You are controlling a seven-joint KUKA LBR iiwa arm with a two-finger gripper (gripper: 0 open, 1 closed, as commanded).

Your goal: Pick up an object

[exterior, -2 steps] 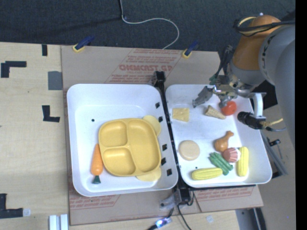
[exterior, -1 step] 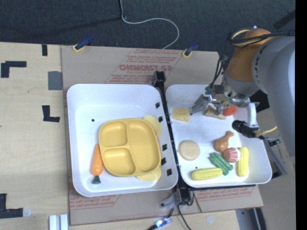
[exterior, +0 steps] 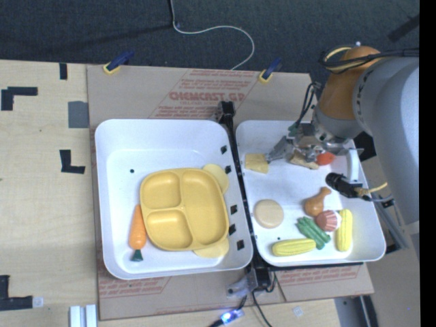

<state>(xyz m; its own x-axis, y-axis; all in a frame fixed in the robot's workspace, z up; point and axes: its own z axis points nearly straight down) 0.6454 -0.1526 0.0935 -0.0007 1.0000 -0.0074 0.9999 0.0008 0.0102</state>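
Overhead, gripper (exterior: 289, 148) low in right bin (exterior: 371, 251) beside cheese wedge (exterior: 256, 163), grip state unclear, round biscuit (exterior: 268, 213), chicken drumstick (exterior: 317, 201), two corn cobs nearby, yellow plate (exterior: 182, 207) and carrot (exterior: 137, 229) in left bin (exterior: 116, 142)

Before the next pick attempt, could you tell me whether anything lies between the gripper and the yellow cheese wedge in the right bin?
Nothing visible does: bare bin floor separates the gripper from the cheese wedge just to its left.
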